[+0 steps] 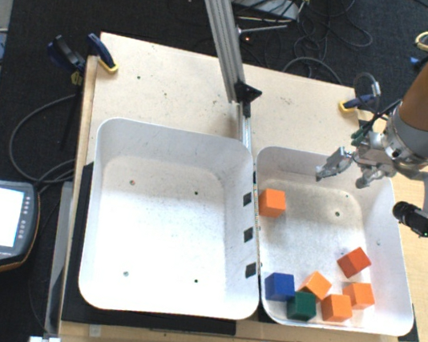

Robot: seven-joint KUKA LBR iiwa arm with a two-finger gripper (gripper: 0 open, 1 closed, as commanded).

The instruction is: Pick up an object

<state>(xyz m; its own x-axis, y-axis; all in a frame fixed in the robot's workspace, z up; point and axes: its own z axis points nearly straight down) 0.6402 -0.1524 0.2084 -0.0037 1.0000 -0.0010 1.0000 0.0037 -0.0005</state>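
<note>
Looking past the arm's cropped right side, we see the jaws apart, empty, with the orange cube (273, 202) below-left of them.

Bright, even light; soft shadows

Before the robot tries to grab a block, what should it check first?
1. Nothing already between the tool fingers: ok, its fingers are spread with nothing in them.
2. Blocks lie in the right bin: ok.
3. A block stands alone: ok, the lone orange block sits apart from the rest.
4. The blue block has room around it: not ok, the green block is right beside it.
5. The tool is over a block: not ok, it is near the bin's far rim.
</note>
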